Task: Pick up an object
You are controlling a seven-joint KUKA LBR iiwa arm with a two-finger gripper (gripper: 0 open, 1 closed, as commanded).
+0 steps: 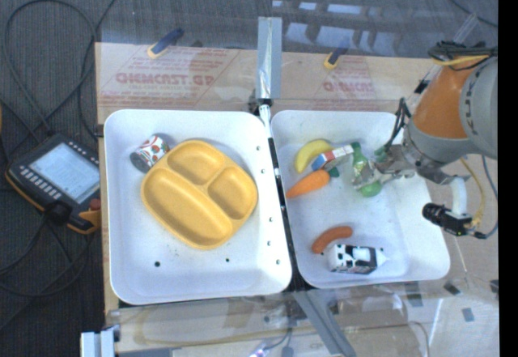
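I am reaching in from the right with my claw [374,172] lowered into the right bin [421,254], over a small green object [368,185] lying near the bin's middle right. I cannot tell whether the claw is spread or pressed together, nor which way that green object is pointing, since it is partly hidden.

Just left of it, a toy carrot [309,183] is lying with its long axis slanting up to the right, orange tip lower left. Above it a banana [311,153] is curving, with a small colourful box [333,157] touching its right end. Nearer the front rim, a red sausage [333,238] is slanting the same way as the carrot, and a black-and-white toy cow [354,258] is lying just below it.

The left bin [129,266] is holding a yellow divided plate [199,193] and a small can [149,152] beside its upper left corner.

Both bins are sitting on a plywood surface [186,80], over dark carpet [48,40] with cables [48,96] and a teach pendant [57,177] at left.
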